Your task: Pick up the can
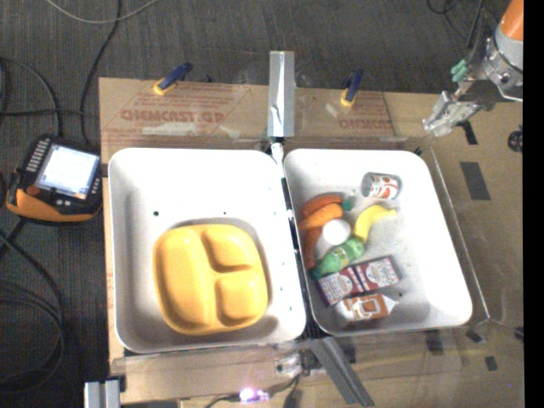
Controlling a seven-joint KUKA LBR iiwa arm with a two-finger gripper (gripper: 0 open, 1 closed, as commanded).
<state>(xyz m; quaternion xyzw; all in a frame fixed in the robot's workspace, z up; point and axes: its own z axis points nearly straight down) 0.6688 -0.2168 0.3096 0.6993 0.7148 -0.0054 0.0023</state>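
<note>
While gripper [444, 119] hangs released, one can [382, 185], two cartons [358, 280], one yellow tray [212, 275].

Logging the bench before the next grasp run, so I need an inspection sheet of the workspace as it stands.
Surface: two white bins side by side on a brown board.
Job's things: can on its side, upper part of right bin.
Clutter: yellow tray in left bin; carrot, banana, green bottle, two cartons in right bin.
Grippers: gripper outside the right bin, beyond its upper right corner; nothing between fingers.
Cables: several on the floor at top and left.
Surroundings: teach pendant at left; two clamps on board.
</note>
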